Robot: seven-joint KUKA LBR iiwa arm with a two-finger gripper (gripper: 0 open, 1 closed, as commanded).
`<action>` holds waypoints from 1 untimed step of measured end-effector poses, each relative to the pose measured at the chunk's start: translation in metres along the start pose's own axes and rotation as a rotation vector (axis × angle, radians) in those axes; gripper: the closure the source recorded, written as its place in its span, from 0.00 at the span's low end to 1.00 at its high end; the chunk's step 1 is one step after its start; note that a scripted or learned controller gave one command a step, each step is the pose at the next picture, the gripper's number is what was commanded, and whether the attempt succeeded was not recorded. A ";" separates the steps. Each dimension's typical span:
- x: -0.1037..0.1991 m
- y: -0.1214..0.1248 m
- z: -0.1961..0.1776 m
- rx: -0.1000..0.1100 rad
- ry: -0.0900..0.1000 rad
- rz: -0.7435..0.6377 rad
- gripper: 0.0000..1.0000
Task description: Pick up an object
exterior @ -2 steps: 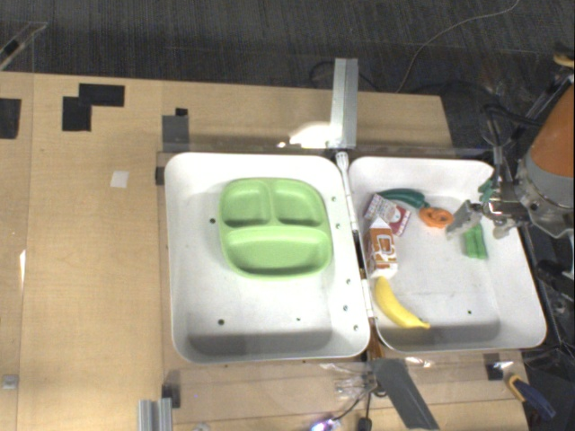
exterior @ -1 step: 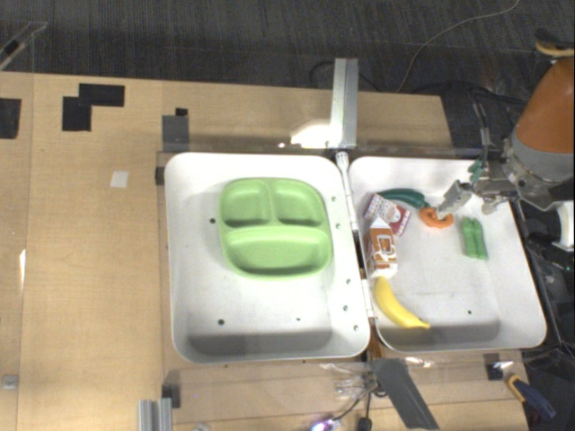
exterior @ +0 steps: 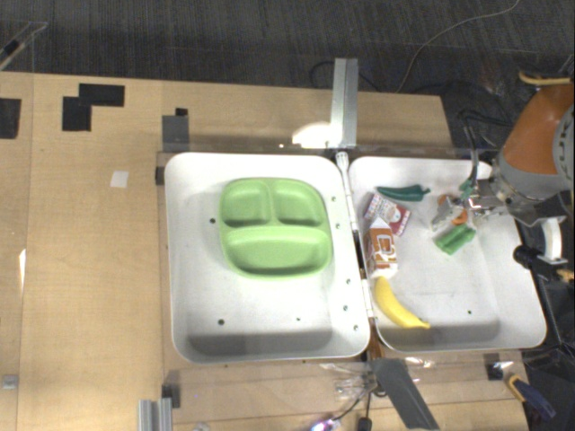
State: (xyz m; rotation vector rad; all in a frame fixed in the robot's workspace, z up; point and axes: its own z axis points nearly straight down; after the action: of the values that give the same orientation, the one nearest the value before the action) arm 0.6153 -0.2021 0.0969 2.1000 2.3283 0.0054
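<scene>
The small light green rigid plastic block (exterior: 455, 239) looks light and stiff; grasp across its short sides. Whether the gripper (exterior: 460, 206) fingers are spread cannot be told.

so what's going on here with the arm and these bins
A grey robot arm reaches in from the right over the right bin. Its pincer is low in that bin, right by a small green block; whether it has a grip on anything can't be told. Also in that bin are a banana, a red and white packet and a dark green pepper. The left bin holds a green divided plate.
</scene>
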 end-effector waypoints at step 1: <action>-0.004 0.050 0.010 0.006 0.004 0.048 0.00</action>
State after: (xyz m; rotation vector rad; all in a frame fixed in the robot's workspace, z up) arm 0.6651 -0.2015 0.0873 2.1605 2.2818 0.0026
